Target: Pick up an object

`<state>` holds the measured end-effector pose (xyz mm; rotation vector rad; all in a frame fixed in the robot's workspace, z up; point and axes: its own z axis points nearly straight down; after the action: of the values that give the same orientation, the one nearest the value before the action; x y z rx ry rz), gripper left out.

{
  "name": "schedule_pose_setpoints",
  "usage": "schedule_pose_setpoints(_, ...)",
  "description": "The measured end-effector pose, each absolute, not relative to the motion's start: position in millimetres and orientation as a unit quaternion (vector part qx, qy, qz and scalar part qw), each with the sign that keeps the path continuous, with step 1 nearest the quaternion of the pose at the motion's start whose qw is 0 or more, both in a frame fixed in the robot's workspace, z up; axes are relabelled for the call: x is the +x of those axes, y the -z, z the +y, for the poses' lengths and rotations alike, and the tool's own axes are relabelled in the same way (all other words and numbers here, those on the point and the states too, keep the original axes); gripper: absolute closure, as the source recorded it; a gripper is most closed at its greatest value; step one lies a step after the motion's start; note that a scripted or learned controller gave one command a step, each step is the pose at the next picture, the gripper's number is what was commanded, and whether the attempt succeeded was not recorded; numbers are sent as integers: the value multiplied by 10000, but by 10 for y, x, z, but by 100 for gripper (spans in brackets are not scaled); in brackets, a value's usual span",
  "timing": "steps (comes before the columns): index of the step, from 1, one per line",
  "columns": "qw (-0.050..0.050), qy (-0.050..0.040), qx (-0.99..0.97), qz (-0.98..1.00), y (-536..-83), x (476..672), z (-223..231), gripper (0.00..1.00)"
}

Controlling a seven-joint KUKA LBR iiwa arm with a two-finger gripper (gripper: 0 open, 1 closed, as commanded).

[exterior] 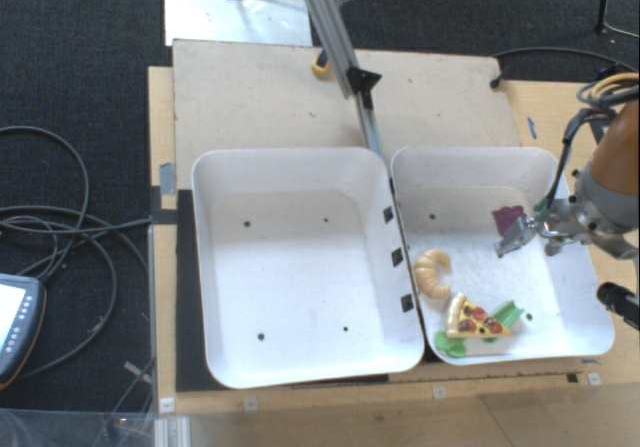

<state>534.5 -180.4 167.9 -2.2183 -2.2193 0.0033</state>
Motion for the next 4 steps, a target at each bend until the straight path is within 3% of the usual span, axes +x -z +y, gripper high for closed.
schedule_pose_setpoints(1,12,-4,-7067,-7075,-1232,5397,-1750,0)
schedule_pose_setpoints(2,-18,10,-7068,-7074,-1367,5410,-1763,100)
schedule_pose_setpoints(4,-38,21,-7051,-7091,-2490,5438,-1674,100)
